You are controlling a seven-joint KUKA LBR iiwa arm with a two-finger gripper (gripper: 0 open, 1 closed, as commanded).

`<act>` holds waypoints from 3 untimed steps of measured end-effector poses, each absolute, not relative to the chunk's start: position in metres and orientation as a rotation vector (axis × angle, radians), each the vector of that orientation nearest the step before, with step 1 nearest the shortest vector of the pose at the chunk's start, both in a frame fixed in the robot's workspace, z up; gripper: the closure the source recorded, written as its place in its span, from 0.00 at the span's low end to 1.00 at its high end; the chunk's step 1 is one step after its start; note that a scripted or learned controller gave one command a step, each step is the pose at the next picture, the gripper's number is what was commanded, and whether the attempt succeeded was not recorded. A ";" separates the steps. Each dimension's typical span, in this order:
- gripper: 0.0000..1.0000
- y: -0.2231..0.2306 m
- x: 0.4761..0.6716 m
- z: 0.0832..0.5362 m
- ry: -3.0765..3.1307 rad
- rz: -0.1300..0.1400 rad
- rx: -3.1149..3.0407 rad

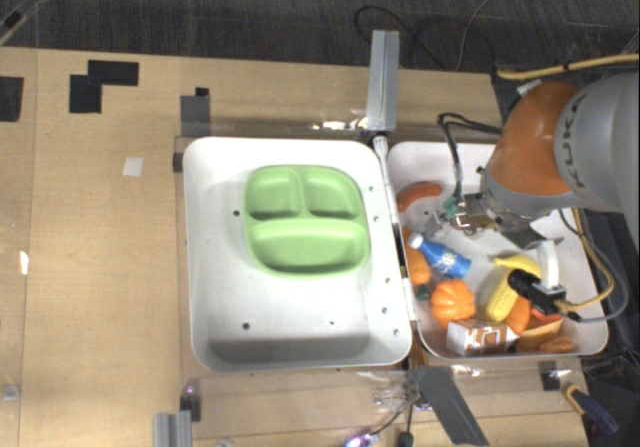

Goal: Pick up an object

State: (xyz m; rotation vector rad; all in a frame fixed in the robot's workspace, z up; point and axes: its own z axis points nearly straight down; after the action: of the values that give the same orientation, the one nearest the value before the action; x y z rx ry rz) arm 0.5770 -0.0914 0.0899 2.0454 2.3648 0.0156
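The right bin (590, 335) holds a heap of small toys. Among them are a blue bottle (441, 257), an orange pumpkin (452, 301), a yellow banana (517, 263), a reddish-brown piece (418, 194) at the back, and a white-and-brown carton (481, 338) at the front. My gripper (463, 218) hangs low over the back middle of this bin, just right of the reddish piece and a little behind the blue bottle. The grey arm with its orange band (530, 150) covers the bin's back right corner. I see nothing clearly held.
The left bin (215, 325) holds a green divided plate (304, 217) in its back half. A raised rim (393, 235) separates the two bins. A grey post (383, 80) stands behind the rim. Cables (585, 265) trail along the right bin's right side.
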 end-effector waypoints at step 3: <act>1.00 -0.095 0.527 0.099 2.518 0.023 1.849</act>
State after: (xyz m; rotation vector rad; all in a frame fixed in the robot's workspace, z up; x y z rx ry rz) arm 0.5272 -0.0947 0.0993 1.8487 2.5179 0.0228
